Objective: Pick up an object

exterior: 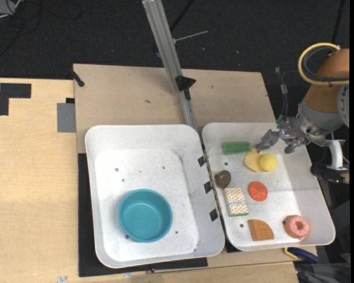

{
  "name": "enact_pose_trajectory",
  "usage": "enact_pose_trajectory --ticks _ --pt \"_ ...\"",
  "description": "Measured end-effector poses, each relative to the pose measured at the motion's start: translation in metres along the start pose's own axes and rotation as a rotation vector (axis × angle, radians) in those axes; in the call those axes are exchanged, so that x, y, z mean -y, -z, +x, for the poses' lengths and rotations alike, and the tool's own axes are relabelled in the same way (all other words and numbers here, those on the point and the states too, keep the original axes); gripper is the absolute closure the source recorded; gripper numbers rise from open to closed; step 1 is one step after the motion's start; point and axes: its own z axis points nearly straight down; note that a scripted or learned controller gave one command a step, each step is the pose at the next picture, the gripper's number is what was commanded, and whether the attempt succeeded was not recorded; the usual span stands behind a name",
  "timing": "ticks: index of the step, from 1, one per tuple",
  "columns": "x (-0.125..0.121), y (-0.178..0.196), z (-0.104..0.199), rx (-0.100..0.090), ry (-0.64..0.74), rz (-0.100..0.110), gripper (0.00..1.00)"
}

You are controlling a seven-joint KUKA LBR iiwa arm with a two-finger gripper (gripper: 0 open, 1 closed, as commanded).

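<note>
The gripper (278,140) hangs over the right bin (318,217) at its 1 o'clock corner, fingers spread apart and holding nothing. The yellow object (261,162) lies just beside it at 7 o'clock. No writing is legible.

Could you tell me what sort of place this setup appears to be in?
Most likely a robotics lab: a robot arm with its claw over a white bin of toy food, and an aluminium rail above a bench.

We find no text, label, brand or number that can be read anywhere. The patterned packet (236,201) below-left of the jaws bears print too small for us to make out.
</note>
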Motion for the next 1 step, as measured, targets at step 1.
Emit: enact_pose_trajectory --ticks 1 --pt "-0.0010 0.0127 -0.0002 0.001 0.001 -0.004 1.00"
